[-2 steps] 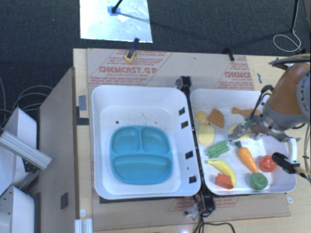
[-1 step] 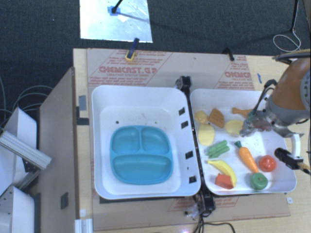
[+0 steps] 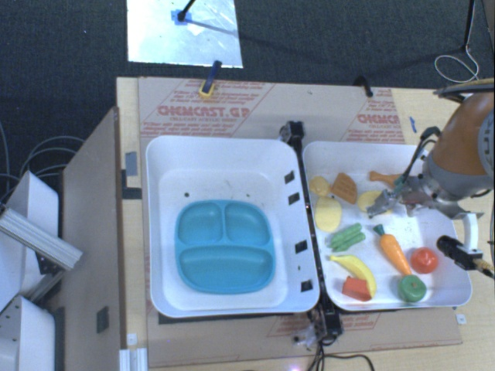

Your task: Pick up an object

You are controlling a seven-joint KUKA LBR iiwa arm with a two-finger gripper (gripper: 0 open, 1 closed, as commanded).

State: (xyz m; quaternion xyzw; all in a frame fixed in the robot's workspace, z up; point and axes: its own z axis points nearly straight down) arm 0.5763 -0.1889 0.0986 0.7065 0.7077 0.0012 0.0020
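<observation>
My gripper hangs low over the back middle of the right bin, with the arm coming in from the right. It is right next to a pale yellow piece; I cannot see whether they touch. Close by lie a brown drumstick-like piece, a tan cracker, an orange carrot and green beans. Toward the front lie a banana, a red block, a tomato and a green round fruit.
The left bin holds a blue divided plate. Two yellow pieces lie by the right bin's left wall. Black clips line the divide between the bins.
</observation>
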